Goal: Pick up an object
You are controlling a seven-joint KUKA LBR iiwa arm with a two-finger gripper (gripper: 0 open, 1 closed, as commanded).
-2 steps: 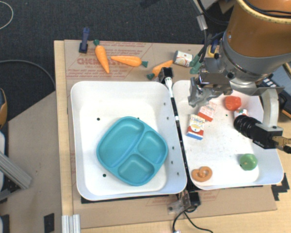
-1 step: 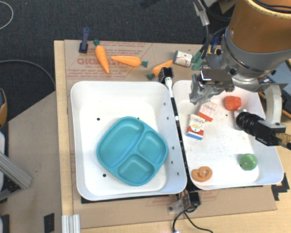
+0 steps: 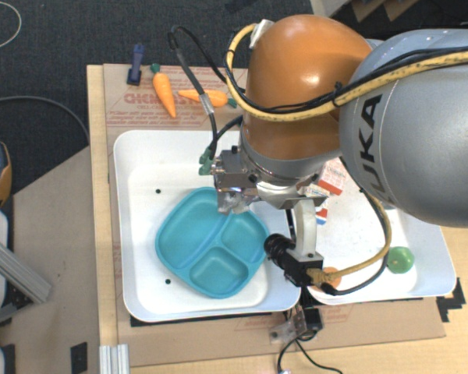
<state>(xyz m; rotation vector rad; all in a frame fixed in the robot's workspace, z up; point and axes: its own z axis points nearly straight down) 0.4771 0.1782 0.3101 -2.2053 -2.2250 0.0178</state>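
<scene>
A light blue divided plate [image 3: 210, 244] lies in the left white bin [image 3: 144, 209], towards its near right corner. My gripper [image 3: 235, 197] hangs just over the plate's far edge, its metal body largely hidden under the big orange wrist band [image 3: 304, 68]. A small green ball [image 3: 399, 260] rests in the right bin [image 3: 429, 283] near its right side. A red and white carton [image 3: 331, 184] peeks out from beneath the arm in the right bin.
Two orange toy carrots [image 3: 165, 93] and a small blue object [image 3: 135, 63] lie on the cardboard behind the bins. Black and yellow cables [image 3: 339, 275] loop from the wrist over the bins' shared wall. The left bin's far half is bare white floor.
</scene>
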